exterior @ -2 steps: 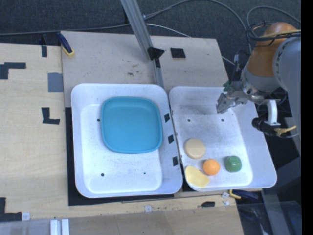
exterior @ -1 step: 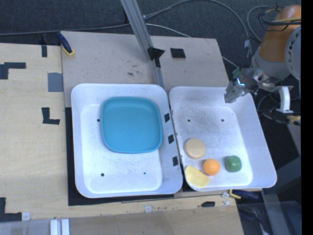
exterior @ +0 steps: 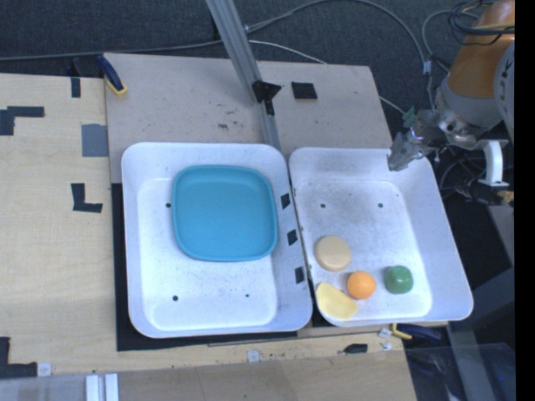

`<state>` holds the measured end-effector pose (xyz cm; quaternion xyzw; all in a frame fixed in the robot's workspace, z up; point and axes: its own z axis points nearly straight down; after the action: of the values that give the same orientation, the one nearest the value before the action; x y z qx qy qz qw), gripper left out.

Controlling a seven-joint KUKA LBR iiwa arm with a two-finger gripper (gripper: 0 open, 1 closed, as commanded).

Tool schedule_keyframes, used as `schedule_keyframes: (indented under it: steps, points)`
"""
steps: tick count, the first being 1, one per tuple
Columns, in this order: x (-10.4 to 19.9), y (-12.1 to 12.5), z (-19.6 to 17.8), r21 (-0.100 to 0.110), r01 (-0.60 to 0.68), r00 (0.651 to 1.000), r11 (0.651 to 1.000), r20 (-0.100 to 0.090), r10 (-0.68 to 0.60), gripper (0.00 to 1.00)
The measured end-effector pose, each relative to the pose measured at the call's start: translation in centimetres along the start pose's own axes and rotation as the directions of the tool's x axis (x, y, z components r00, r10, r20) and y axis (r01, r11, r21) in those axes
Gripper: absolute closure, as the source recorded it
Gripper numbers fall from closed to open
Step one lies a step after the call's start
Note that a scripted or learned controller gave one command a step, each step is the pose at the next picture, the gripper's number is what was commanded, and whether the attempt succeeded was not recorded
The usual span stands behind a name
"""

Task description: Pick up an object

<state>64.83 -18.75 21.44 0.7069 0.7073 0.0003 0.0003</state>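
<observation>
Here, square teal plate [exterior: 224,213], round orange ball [exterior: 361,285]

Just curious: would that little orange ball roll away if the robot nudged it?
Probably. The orange ball looks round and smooth, so a push could roll it. The yellow piece and bin wall nearby would likely stop it soon.

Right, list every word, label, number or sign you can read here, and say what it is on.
None: no readable text stands on anything.
The blue plate, both white bins and the four small objects in the right bin are bare.
The black tape patches on the bench are unmarked.
</observation>
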Motion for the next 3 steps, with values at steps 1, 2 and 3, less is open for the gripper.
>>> schedule_keyframes:
  steps: [1,2,3]
  points:
    - [5.4,0.3,-1.2,0.000,0.004,1.000,1.000,-0.001,-0.004,1.00]
    - [11.0,0.3,-2.2,0.000,0.004,1.000,1.000,-0.001,-0.004,1.00]
    - [15.8,1.2,-1.4,0.002,0.004,1.000,1.000,-0.001,-0.004,1.00]
